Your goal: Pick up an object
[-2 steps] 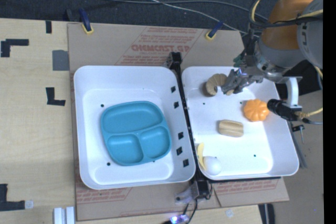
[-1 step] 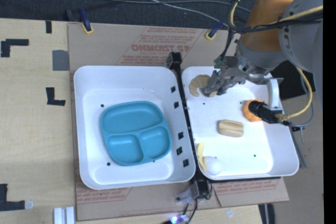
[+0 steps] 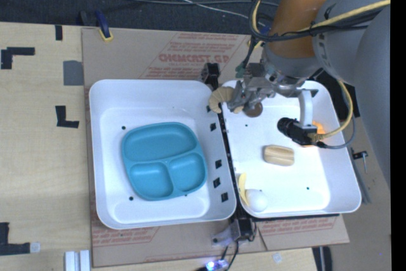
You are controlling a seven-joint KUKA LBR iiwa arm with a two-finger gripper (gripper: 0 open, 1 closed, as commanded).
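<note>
Currently, as seen from above:
Left bin [image 3: 101,136]: holds a blue divided plate [image 3: 163,159], lying flat near its middle
Right bin [image 3: 342,193]: tan bread-like block [image 3: 278,155] near the centre; white egg-like ball [image 3: 257,200] and a yellow strip [image 3: 242,187] at the near-left corner
Gripper [image 3: 244,101]: low over the right bin's far-left corner; claw state cannot be told
</note>
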